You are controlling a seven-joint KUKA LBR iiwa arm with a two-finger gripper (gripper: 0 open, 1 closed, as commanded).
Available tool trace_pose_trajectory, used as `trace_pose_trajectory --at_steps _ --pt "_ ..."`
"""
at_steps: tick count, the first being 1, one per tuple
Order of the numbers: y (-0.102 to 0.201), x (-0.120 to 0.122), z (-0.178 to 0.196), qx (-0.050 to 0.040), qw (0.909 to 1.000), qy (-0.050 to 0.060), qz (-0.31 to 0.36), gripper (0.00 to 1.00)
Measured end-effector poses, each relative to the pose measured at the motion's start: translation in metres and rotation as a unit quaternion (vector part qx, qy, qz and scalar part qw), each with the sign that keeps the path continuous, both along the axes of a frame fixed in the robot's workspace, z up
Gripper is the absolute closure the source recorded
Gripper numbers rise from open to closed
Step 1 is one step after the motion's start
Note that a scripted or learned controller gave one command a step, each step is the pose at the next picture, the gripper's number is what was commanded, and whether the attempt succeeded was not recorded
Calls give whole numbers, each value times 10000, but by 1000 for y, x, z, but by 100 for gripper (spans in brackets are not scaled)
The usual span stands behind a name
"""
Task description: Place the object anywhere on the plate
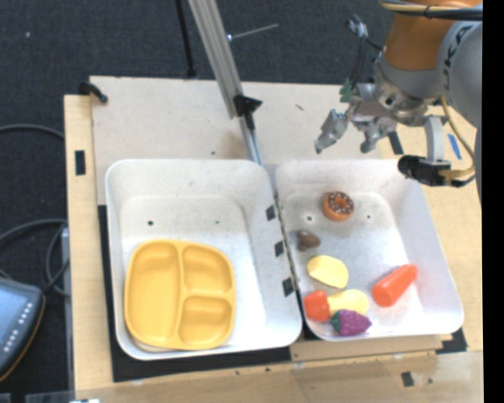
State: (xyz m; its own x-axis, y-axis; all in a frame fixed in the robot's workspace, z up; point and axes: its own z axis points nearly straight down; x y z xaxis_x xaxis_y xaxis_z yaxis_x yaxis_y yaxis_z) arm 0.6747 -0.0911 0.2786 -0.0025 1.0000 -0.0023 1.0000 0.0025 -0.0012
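A yellow divided plate lies in the front of the left bin. The right bin holds the toy foods: a brown donut with sprinkles at the back, a small dark brown piece, a pale yellow piece, an orange carrot, a red piece, another yellow piece and purple grapes. My gripper hangs above the back rim of the right bin, open, with nothing between its fingers.
A slanted metal pole rises from the bench behind the bins, its foot near the divide. Bare bench surface lies behind both bins. A grey device rests at the far left off the bench.
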Motion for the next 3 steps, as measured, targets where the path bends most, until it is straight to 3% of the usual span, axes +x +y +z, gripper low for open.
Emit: trace_pose_trajectory --at_steps 1,2,3 --pt "109 -25 -81 19 10000 22 28 0" --pt "157 -112 -38 27 10000 -6 23 0" --pt "243 -160 -50 24 10000 7 39 0"
